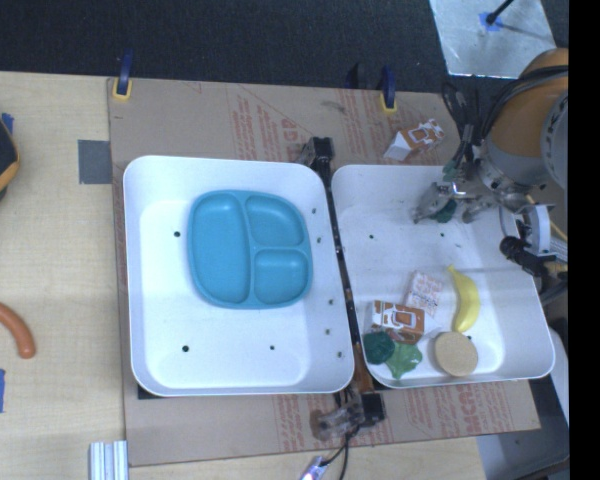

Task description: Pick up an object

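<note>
My gripper (435, 211) hangs over the far part of the right bin (380, 243), its fingers spread apart with nothing between them. The objects lie toward the bin's near right corner, well apart from the gripper: a yellow banana (465, 301), a round tan biscuit (456, 354), a green leafy piece (390, 353), a brown-and-white packet (398, 318) and a paler packet (427, 290).
The left bin (150, 368) holds a blue divided plate (250, 248). A small packet (415, 140) lies on the cardboard behind the right bin. A sausage (12, 328) rests on the bench at far left. The arm (525, 128) comes in from the right.
</note>
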You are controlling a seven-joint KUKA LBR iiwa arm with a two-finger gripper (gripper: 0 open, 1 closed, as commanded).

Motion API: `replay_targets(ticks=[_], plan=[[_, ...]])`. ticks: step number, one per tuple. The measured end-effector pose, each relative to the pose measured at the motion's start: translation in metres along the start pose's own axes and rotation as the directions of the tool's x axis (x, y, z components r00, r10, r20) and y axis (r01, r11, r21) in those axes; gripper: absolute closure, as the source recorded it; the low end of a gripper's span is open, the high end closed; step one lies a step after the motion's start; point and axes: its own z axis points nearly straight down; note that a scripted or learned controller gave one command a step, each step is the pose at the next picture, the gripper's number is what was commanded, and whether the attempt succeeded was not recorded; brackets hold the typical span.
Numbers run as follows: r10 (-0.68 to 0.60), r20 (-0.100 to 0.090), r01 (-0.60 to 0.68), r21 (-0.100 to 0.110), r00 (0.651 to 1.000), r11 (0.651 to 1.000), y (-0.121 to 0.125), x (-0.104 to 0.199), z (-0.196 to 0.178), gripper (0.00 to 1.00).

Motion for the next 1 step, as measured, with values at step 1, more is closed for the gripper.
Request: replay_targets(ticks=[1], plan=[[0.000,0.000,0.000,0.001,1.000,1.000,0.0002,0.0051,-0.0003,0.00]])
